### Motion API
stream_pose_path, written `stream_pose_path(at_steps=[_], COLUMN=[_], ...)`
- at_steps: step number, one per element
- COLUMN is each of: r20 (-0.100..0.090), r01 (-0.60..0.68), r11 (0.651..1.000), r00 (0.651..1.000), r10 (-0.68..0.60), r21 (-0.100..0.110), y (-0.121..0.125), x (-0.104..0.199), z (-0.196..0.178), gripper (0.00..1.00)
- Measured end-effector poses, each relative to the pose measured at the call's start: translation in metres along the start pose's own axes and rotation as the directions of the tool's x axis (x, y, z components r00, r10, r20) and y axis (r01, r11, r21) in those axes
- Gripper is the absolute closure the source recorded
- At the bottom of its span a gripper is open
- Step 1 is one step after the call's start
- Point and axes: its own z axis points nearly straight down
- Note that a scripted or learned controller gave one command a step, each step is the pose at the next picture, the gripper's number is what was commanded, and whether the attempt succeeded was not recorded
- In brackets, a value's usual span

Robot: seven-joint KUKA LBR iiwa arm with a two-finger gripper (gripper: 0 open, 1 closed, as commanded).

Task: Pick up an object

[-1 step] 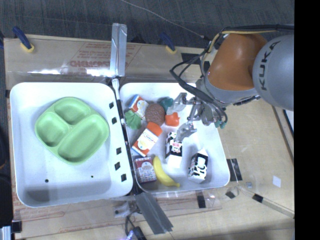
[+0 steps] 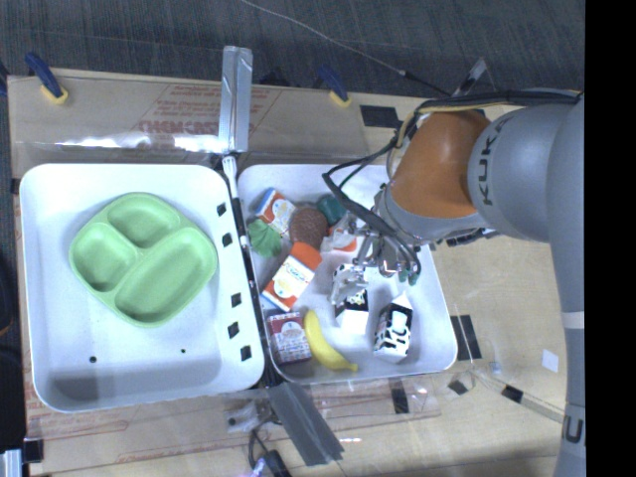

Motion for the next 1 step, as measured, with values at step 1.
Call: stream_pose_path(at_steps=[1], r20=[-0.005], r01=[-0.046], r11=[0.999], r00=[0.999], r10=[0.046], r21=[0.0], y=[-0.0045], x=[0.0429], z=[0.013], gripper=[0.0])
